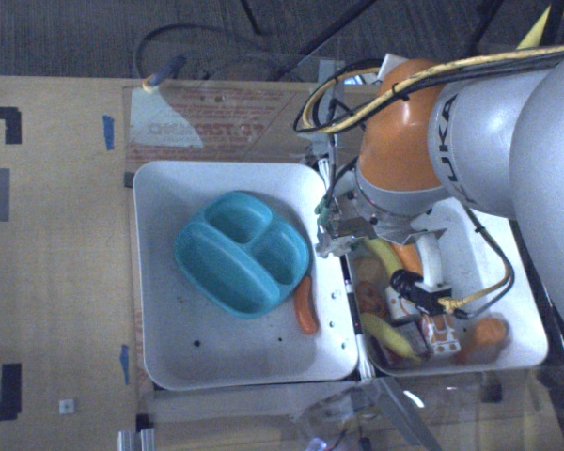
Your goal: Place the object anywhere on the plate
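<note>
Camera view.
- The plate (242, 266): teal, divided, in the left bin (169, 346); nothing lies on it.
- An orange stick (305, 310): just beside the plate's lower right rim.
- The gripper (336, 238): just right of the plate, at the bin wall. Its opening cannot be told, and no hold is seen.
- The task's thing: probably among the bananas (387, 332), right of the plate.
- Step: picking. Next comes a sure grasp, then a carry left over the plate.
- Hidden: the wrist covers much there.
</note>
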Controlling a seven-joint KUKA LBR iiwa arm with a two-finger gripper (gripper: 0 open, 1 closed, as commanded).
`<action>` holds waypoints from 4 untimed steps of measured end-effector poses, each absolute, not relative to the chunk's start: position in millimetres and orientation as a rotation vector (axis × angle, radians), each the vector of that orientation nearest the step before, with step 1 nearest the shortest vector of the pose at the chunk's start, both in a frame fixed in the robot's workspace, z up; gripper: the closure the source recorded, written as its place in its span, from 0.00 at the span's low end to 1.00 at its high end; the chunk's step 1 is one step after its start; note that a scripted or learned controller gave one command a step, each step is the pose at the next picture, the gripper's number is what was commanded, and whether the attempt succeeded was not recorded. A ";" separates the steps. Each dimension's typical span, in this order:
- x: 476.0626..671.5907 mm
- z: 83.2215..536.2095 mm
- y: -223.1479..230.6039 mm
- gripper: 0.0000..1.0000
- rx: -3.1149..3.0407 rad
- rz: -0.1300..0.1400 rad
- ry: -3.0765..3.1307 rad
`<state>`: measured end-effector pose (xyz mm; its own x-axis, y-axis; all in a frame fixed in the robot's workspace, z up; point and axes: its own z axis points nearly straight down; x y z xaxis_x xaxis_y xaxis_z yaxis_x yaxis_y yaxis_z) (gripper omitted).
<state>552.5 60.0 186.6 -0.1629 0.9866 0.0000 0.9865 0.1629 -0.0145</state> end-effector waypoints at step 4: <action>512.3 236.0 215.6 1.00 -1.848 0.008 -2.538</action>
